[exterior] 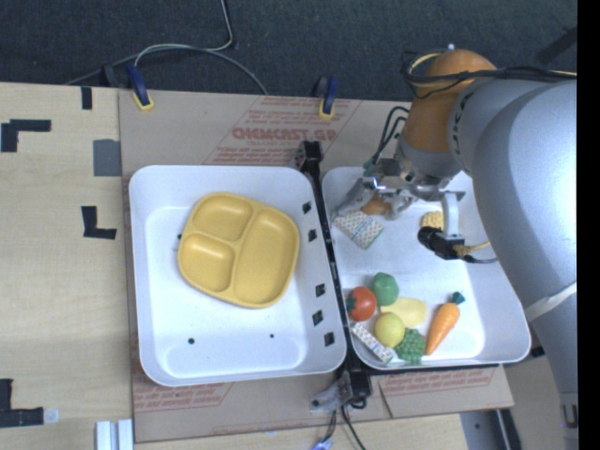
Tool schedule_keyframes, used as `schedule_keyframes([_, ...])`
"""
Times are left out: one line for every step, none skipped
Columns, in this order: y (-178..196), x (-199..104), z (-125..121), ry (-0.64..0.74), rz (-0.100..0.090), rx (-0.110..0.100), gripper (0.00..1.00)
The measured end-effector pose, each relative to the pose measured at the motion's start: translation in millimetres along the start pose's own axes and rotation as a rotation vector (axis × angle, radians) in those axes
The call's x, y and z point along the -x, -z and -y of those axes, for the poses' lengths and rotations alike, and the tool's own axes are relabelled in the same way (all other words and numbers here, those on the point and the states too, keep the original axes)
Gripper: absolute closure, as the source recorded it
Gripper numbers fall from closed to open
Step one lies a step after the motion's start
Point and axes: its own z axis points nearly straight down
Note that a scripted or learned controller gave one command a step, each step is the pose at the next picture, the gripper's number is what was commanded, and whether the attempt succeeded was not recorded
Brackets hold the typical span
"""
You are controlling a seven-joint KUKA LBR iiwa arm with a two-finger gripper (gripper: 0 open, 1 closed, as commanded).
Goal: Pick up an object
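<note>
Two white bins are being carried side by side on the counter [56, 279], on a sheet of cardboard [272, 134] that is being pinned at its upper edge by two blue clamps [141, 92]. The left bin [159, 279] is being occupied by a yellow divided plate [239, 249], lying flat in its upper middle.

The arm [525, 157] is being reached in from the right of the frame, and the tool [386, 193] is being held low over the upper left part of the right bin [473, 275], close to the wall between the bins. How far the tool is open cannot be told, and nothing is being seen in its hold.

A patterned packet [360, 229] is lying just below and left of the tool (whether the two are touching cannot be told).

The other things are being kept in a cluster at the bin's lower edge, well apart from the tool: a tomato [363, 302], a green ball [384, 286] just above it, a lemon [389, 328], a pale yellow piece [411, 309], a broccoli [411, 345], a patterned bar [372, 343] at the lower left, and a carrot [442, 324] lying at a slant at the right of the cluster.
</note>
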Motion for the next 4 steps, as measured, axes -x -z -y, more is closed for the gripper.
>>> schedule_keyframes([0,-3,0,-0.002,0.004,0.002,0.00])
schedule_keyframes([0,7,-1,0.003,-0.009,0.002,0.00])
schedule_keyframes([0,3,-1,0.001,-0.002,0.004,0.00])
schedule_keyframes([-1,-4,0,-0.002,0.005,0.006,0.00])
